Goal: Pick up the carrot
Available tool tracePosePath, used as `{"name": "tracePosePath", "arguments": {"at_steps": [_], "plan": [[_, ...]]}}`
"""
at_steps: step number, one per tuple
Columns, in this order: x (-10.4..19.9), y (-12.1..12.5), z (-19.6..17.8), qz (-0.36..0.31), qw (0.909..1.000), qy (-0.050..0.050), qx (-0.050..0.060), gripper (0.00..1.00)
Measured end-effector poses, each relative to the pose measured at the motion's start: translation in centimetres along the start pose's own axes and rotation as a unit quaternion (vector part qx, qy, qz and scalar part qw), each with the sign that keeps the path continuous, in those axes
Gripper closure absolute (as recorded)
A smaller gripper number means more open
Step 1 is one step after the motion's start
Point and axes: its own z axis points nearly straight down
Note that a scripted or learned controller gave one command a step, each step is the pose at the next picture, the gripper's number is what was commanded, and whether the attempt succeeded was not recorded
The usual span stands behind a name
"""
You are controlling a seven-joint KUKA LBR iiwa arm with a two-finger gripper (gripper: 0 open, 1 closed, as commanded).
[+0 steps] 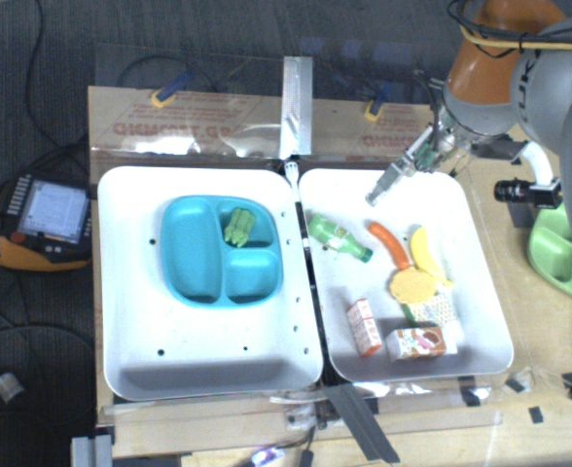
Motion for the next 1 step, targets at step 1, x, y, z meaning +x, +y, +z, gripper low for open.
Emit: {"name": "tracePosePath", "arguments": {"at_steps": [1], "plan": [[0.23, -5.59, 2.31, -0.082, 0.9966, 0.001, 0.000, 0.00]]}}
